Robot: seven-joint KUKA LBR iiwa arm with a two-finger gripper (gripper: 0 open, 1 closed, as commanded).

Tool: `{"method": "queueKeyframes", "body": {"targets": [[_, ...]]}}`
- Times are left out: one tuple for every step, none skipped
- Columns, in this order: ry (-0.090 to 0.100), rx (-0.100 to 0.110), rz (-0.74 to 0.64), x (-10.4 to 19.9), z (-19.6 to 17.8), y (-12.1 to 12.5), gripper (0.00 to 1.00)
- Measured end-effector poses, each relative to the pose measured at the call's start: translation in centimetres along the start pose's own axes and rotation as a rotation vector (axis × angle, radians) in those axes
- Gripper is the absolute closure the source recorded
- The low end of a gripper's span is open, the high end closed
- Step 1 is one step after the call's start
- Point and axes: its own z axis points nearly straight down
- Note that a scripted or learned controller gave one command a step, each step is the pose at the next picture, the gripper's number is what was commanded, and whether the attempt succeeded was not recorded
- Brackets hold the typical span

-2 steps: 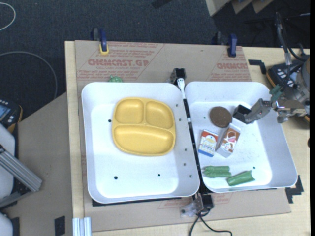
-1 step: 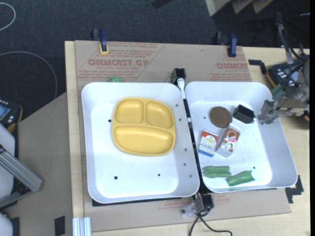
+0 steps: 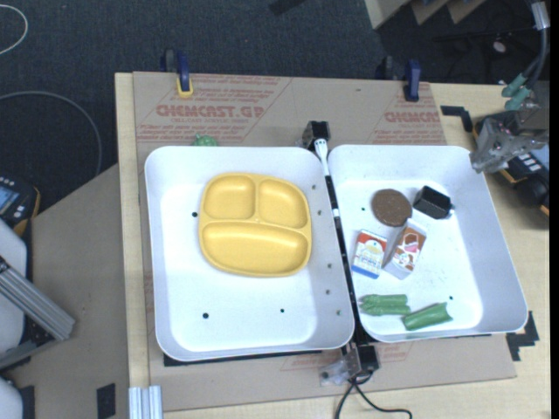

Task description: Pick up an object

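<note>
Bench: brown board clamped at the back, dark floor around it, two white bins side by side on top.
Gripper: the gripper sits at the view's right edge, outside the right bin's far corner and well apart from everything in it; it is too blurred and small to tell its state.
Right bin: the right bin holds a black block nearest the tool, a brown disc just beside it, two small cartons side by side, and two green pods near the front rim.
Left bin: the left bin bears a yellow divided plate.
Step in hand: judged as before the approach; nothing is lifted.
Next move: likely a reach inward over the right bin, then a descent on one piece; the black block looks the closest, though its neighbour, the disc, leaves little room on that side.
</note>
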Motion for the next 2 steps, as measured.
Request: {"method": "queueKeyframes", "body": {"targets": [[-0.005,0.009,0.014,-8.0,-5.0,0.2,1.0],[0.003,0.03,0.01,-8.5,7.1,-0.4,1.0]]}}
